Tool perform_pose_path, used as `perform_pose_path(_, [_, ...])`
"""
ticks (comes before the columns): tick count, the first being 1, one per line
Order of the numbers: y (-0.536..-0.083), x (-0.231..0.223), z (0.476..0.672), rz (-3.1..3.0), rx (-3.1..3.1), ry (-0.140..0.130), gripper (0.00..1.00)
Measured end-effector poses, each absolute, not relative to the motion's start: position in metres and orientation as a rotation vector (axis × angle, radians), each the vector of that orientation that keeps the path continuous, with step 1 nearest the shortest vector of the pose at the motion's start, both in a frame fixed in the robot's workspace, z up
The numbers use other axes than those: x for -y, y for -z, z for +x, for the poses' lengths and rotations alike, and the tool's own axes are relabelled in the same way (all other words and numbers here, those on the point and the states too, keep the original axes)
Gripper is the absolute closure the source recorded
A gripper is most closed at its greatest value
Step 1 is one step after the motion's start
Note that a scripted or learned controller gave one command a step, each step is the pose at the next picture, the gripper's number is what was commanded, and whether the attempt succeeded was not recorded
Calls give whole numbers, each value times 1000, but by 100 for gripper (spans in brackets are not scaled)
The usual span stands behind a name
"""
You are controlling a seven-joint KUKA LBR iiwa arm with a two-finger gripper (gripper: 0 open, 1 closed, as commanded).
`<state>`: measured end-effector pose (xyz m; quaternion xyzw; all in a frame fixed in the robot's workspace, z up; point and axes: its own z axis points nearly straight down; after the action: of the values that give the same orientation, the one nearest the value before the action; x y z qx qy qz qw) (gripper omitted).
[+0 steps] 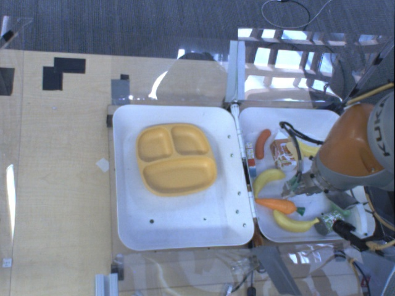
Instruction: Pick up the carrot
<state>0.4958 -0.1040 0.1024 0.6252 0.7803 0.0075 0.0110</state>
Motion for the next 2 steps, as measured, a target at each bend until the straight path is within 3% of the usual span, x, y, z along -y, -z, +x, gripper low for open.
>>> perform_pose_path(1, [-103, 104, 496, 1951, -2433, -22, 0])
perform_pose_path(2, [-91, 98, 492, 1908, -2471, -12, 0])
